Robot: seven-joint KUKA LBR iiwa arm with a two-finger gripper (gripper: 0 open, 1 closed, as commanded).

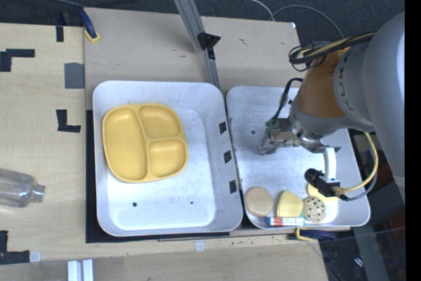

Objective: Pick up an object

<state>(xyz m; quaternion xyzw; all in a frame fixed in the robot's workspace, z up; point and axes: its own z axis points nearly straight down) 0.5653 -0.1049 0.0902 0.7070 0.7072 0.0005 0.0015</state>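
The right bin [253, 102] serves as the landmark. The grey arm [355, 85], with its orange band [319, 92], reaches in over this bin's right half. Its claw [271, 141] hangs low over the bin's bare white floor, roughly at the bin's middle and toward its left side. Whether the claw's tips are spread or pressed together I cannot tell, since the wrist hides them; nothing shows between them.

Along the near wall of the right bin lie the small things to be picked. A tan rounded piece [258, 201] sits at the near left corner. Just beside it, to the right, lies a pale yellow piece [289, 204], and next to that a small disc with dark dots [316, 208]. A thin flat item with a red mark [284, 222] lies at the very edge. All of these are well apart from the claw.

Left of the right bin, touching it, is the left bin [158, 214], which holds a yellow divided tray [145, 141] in its far half. Farther left, on the table [39, 141], a clear plastic bottle [16, 186] lies on its side.
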